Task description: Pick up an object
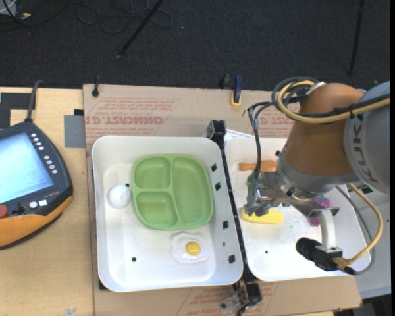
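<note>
The arm reaches in from the right of the view, its bulky orange band uppermost and the grey casing showing at the far right edge. It bends down steeply, so that the wrist points almost straight at the bench. Looped yellow and black cables ride on top of the orange section and trail down its left side. Below the band sits the grey wrist, and from it the hand hangs low at the arm's left side, dark and metallic. The pose of its tips is too small and cluttered to make out.
</note>
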You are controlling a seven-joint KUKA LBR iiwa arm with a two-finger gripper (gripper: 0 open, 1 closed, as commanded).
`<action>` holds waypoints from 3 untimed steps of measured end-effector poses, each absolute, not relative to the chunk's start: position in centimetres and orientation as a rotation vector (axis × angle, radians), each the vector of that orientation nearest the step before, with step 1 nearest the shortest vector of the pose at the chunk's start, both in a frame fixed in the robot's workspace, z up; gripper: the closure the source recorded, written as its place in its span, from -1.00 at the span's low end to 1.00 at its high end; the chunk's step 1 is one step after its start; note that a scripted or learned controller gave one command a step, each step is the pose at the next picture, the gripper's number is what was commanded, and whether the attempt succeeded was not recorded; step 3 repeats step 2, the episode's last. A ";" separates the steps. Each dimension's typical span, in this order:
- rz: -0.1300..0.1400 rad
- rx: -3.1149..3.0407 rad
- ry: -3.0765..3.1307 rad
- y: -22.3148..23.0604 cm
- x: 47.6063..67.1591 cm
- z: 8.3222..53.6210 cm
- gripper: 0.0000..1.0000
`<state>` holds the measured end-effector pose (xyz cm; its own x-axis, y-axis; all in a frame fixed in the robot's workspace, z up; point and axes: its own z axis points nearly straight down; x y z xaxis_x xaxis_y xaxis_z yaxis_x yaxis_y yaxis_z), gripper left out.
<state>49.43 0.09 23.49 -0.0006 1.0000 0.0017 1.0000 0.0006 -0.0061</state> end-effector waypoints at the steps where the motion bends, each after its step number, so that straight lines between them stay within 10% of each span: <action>1: 0.007 -2.219 -2.216 0.8 49.5 22.1 1.00; 3: 0.005 -2.219 -2.220 0.3 50.3 21.7 1.00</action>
